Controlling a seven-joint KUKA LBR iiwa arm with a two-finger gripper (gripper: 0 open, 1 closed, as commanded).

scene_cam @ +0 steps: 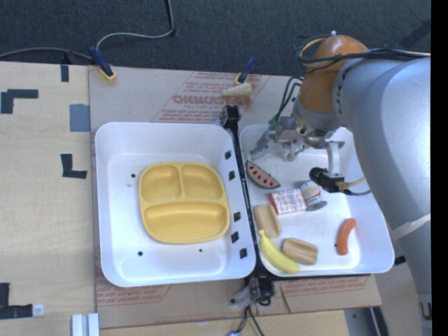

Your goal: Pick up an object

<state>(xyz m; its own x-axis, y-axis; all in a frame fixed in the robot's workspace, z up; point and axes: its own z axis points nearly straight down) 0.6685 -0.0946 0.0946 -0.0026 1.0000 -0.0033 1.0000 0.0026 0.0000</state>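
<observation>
A yellow, three-compartment plastic tray (184,203) lies mid-bin in the left shallow white bin (112,187); a black cable (166,5) runs off at twelve o'clock.

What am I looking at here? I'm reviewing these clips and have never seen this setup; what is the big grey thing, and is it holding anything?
The grey shape with the orange band is a robot arm, reaching in from the right. One fixed camera looks down at a slant on two shallow white bins. The left bin holds a yellow divided plastic plate. The right bin holds toy foods: a watermelon slice, a red-and-white box, a small can, two bread rolls, a yellow banana and a red sausage. Its two-finger gripper hangs over the right bin's far end; I see nothing between its fingers.
</observation>
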